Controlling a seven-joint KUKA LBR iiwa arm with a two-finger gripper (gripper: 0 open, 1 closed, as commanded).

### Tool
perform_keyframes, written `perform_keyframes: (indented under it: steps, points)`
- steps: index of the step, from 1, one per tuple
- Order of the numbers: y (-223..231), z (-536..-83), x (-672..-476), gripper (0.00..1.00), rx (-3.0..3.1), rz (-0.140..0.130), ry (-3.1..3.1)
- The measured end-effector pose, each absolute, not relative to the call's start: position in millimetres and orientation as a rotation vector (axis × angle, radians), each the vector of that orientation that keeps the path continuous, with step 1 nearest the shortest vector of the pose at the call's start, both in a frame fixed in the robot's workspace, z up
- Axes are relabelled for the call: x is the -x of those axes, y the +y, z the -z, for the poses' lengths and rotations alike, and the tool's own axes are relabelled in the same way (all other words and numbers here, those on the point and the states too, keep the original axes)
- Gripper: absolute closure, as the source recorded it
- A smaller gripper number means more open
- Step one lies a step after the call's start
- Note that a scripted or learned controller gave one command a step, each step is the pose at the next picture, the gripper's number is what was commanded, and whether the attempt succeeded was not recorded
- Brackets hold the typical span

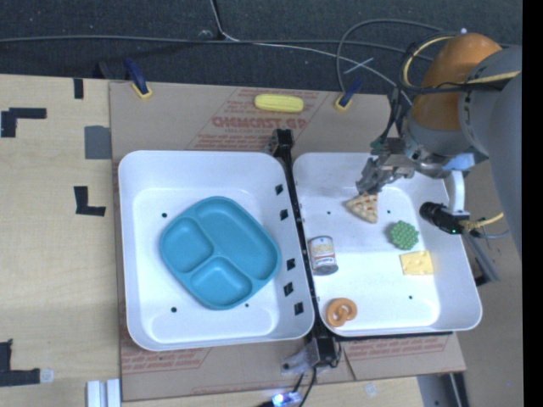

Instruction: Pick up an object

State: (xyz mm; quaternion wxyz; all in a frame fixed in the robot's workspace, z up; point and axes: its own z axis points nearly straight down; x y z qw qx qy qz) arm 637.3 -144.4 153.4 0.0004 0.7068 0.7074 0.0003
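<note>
The right bin (441,312) holds a pizza slice (364,208), a green broccoli-like ball (404,235), a yellow cheese square (416,264), a small can (322,255) and an orange pretzel (340,312). My gripper (373,181) hangs at the upper part of this bin, its tips just above the pizza slice's upper edge. Nothing shows between its fingers. The arm comes in from the right, its orange band at the top right.
The left bin (140,176) holds a blue divided plate (219,251). A yellow banana-like object (278,103) lies on the cardboard behind the bins. Cables loop above the right bin, and a black clip joins the bins at the middle.
</note>
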Motion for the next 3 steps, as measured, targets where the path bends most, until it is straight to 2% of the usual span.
perform_keyframes:
  steps: [1,2,3]
  points:
    - [-140.8,-216.1,-635.7,1.00,-2.217,-0.003,2.221]
    - [-145.3,-272.7,-644.4,1.00,-2.218,-0.002,2.221]
    - [-90.5,-272.6,-626.0,1.00,-2.217,0.001,2.228]
